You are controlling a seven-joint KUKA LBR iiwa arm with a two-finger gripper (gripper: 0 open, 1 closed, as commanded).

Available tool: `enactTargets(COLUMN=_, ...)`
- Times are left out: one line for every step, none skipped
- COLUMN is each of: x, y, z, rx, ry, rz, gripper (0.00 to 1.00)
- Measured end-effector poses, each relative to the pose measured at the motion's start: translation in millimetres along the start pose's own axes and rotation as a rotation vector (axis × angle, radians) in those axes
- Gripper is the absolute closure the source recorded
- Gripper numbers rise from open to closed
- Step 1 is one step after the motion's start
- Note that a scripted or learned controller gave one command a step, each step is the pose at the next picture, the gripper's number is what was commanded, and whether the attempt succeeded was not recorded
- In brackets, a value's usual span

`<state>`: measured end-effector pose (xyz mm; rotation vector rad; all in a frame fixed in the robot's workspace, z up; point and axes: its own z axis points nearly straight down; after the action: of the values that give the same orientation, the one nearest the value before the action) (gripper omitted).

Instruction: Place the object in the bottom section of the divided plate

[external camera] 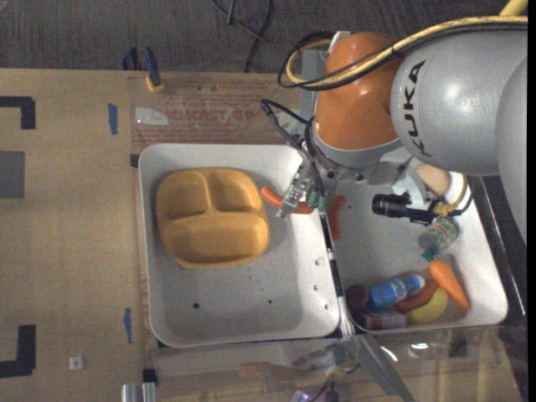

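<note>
Grey KUKA arm's claw [295, 199] seems closed around a small orange carrot-like toy [272, 197], just beside the yellow divided plastic plate [212, 216]; probably light, stiff, slippery, best gripped mid-body.

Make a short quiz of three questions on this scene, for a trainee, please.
1. True or false: the yellow divided plate lies in the left bin.
2. Which is nearest the gripper? A) blue bottle B) small orange object C) carrot
3. Fill in: the carrot lies in the ____ bin.

Key: 1 true; 2 B; 3 right.
</note>
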<state>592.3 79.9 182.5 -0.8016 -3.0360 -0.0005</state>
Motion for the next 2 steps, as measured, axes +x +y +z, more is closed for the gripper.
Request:
enactTargets(x=19, y=-3, z=-42, rx=-0.002, ry=-0.003, rz=-0.183, gripper=1.0)
enactTargets(x=68, y=-15, z=23, rx=0.0, ry=0.001, rz=-0.275, gripper=1.0)
